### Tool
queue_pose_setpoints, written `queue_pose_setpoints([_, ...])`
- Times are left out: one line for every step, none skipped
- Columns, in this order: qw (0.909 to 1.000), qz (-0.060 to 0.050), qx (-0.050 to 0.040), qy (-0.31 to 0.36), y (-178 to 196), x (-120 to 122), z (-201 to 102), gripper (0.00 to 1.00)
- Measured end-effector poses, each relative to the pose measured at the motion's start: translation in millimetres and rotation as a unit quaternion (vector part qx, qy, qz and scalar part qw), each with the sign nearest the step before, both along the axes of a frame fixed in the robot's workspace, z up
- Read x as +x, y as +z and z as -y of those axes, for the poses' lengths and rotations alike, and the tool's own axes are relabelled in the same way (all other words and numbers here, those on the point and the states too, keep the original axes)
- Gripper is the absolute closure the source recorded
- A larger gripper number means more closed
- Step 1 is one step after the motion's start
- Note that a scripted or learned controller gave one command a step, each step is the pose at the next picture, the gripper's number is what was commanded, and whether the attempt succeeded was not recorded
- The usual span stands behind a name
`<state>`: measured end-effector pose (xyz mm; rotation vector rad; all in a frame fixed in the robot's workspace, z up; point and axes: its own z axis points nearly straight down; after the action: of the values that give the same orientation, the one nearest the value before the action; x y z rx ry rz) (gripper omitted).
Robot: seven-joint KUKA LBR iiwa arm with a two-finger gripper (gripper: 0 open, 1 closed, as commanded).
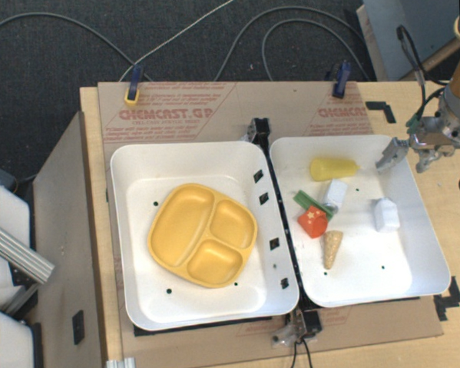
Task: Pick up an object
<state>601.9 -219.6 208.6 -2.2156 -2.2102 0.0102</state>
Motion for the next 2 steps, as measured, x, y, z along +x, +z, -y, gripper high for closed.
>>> queue_pose_setpoints([1.0, 0.007, -0.0017, 0.002, 7.4, 3.1, -0.5, 0.0])
queue_pose_setpoints([1.0, 0.003, -0.0006, 0.001, -55.9, 2.4, 0.4, 0.0])
